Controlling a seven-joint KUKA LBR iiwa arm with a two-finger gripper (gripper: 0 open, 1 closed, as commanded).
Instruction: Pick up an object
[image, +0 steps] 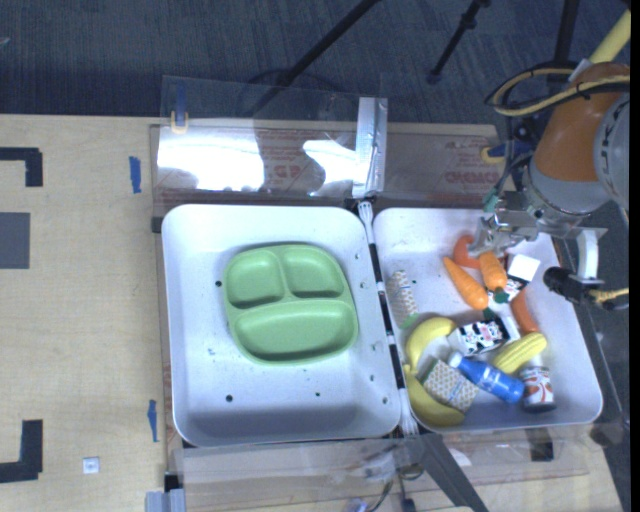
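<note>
The end effector (497, 237) is hovering over the carrots (478, 273) in the right bin (585, 400); its grip state is unclear. Carrots look light, rigid, smooth: take one mid-body.

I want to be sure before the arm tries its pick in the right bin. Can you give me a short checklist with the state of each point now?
1. Gripper is over the right bin: ok, at its upper part.
2. A target lies close below: ok, the orange carrots are just beside it.
3. An object is already held: cannot tell.
4. Target is free of neighbours: not ok, the carrots touch each other, and the yellow banana, blue bottle and other toys crowd below.
5. Left bin stays out of the way: ok, the green divided plate rests there, apart.
</note>
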